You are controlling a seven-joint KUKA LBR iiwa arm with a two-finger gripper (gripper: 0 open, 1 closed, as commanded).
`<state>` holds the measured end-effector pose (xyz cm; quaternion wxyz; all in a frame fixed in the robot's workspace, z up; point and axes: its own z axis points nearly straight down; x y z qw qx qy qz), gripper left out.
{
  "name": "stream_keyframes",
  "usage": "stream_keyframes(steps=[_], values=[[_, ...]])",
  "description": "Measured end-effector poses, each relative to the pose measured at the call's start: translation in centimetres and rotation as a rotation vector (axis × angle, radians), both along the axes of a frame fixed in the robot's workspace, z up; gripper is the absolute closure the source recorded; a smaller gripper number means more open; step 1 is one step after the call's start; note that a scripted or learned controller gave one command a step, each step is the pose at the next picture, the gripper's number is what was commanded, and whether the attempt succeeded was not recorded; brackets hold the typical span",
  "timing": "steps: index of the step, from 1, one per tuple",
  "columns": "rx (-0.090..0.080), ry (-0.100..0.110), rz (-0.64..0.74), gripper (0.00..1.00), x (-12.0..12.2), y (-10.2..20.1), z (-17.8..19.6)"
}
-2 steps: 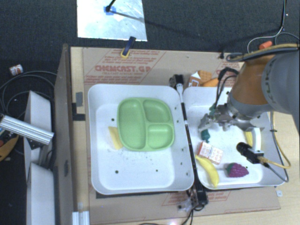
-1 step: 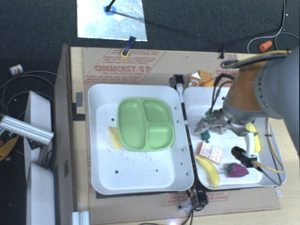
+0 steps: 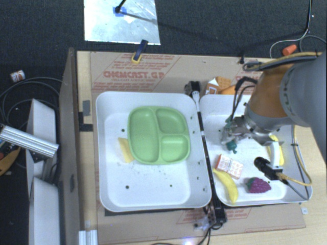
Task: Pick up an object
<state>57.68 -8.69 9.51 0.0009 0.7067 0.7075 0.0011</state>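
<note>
Yellow bananas number two; jaws grip one small teal object.

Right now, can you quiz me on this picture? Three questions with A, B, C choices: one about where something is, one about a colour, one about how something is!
1. Where is the green divided plate?
A. left bin
B. right bin
C. floor

2. What colour are the toy grapes?
A. orange
B. purple
C. blue

3. How does the banana lie?
A. flat in the right bin
B. on the plate
C. standing upright

Answers: 1 A, it sits inside the left bin. 2 B, they look purple. 3 A, it lies beside the small red-and-white packet.
</note>
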Motion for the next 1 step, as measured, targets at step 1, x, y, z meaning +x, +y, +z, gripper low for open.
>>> stream_keyframes(steps=[1], values=[[0.004, -0.008, 0.011, 1.00, 0.12, 8.27, 9.43]])
